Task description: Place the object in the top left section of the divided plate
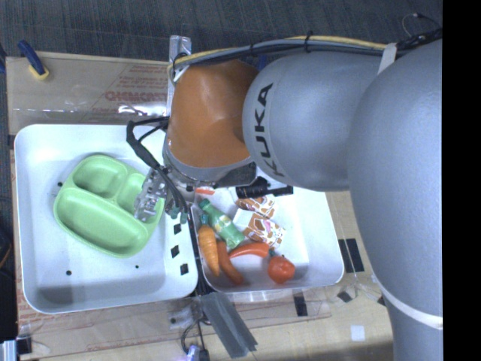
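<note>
Claw is hanging right over the green plate's 3 o'clock edge, and honestly I can't tell what it's carrying, if anything — it's all shiny glare down there. Plate sits tilted in the left bin, the small sections up around 12 to 2 o'clock, so it looks lined up for a drop there. Moving right, the other bin holds the leftovers: carrot, green bottle, tomato, a snack packet. Probably heaped there as the pick pile.

"KUKA" in black on the grey arm
</note>
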Robot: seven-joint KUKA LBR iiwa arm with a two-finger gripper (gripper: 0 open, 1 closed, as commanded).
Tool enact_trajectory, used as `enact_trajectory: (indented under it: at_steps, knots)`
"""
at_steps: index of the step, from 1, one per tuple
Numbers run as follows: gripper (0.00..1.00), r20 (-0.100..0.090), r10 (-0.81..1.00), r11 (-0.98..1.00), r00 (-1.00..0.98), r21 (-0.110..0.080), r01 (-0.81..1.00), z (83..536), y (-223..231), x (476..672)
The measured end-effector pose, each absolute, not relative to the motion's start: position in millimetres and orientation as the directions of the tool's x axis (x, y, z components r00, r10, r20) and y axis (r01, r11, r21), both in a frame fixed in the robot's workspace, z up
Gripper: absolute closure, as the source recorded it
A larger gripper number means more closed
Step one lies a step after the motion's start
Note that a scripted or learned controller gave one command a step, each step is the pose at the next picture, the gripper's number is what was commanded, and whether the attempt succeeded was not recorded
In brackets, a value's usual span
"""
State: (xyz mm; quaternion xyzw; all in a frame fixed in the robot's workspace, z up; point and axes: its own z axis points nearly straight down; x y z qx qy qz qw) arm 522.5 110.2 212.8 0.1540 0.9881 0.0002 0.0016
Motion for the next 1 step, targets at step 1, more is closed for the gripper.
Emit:
enact_trajectory:
  at_steps: [1]
  knots:
    - [1.0,-0.003,0.102,0.995,-0.995,0.001,0.102,256.1,195.2,493.6]
